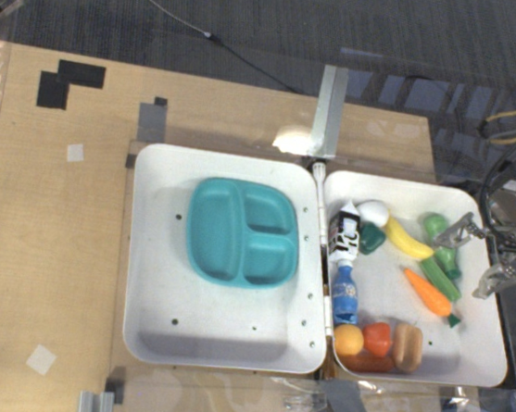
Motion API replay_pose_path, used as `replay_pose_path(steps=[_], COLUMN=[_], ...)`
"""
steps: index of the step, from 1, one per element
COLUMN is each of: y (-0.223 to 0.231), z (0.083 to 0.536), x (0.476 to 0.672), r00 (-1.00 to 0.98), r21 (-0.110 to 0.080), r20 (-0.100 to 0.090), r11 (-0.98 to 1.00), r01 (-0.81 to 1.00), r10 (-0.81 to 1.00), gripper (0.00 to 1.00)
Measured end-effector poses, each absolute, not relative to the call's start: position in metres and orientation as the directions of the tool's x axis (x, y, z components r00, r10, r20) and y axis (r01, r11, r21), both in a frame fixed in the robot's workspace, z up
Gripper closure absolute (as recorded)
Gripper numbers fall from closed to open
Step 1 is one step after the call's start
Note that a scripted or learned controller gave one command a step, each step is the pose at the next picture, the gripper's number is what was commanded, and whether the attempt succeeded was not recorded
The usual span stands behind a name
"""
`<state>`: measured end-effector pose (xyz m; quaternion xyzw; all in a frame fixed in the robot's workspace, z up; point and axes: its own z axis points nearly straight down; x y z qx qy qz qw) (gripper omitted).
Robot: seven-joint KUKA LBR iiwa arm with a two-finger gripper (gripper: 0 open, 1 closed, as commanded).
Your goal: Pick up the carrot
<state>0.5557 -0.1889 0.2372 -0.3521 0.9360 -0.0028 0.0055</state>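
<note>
- Spread wide and gripping nothing, the gripper [481,257] hung at the right rim of the right bin [463,361], its two metal fingers [457,230] well apart.
- From the left, the left bin [145,326] bore a teal divided plate [242,232].
- Along the right bin's left wall lay a black-and-white bottle [345,235] and, below it, a blue bottle [344,295].
- A yellow banana [408,239] lay near the middle top, with green vegetables [442,260] to its right.
- The carrot [428,293] lay slantwise just below those greens, left of the gripper and apart from it.
- An orange ball [348,338], a red tomato [377,337] and a brown bread roll [407,346] sat along the near wall.
</note>
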Motion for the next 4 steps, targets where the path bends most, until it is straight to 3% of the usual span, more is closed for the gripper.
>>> replay_pose_path(steps=[1, 2, 3, 4], y=[-0.165, -0.125, -0.119, -0.116], z=[0.090, 0.090, 0.090, 0.104], x=[0.557, 0.515, 0.566, 0.570], r00=[-0.791, -0.711, -0.246, -0.247], r21=[-0.010, -0.011, -0.016, -0.026], r20=[-0.012, -0.010, 0.002, -0.004], r11=[0.791, 0.711, 0.246, 0.247], r01=[-0.612, -0.703, -0.969, -0.969], r10=[-0.612, -0.703, -0.969, -0.969], gripper=[0.00, 0.00, 0.00, 1.00])
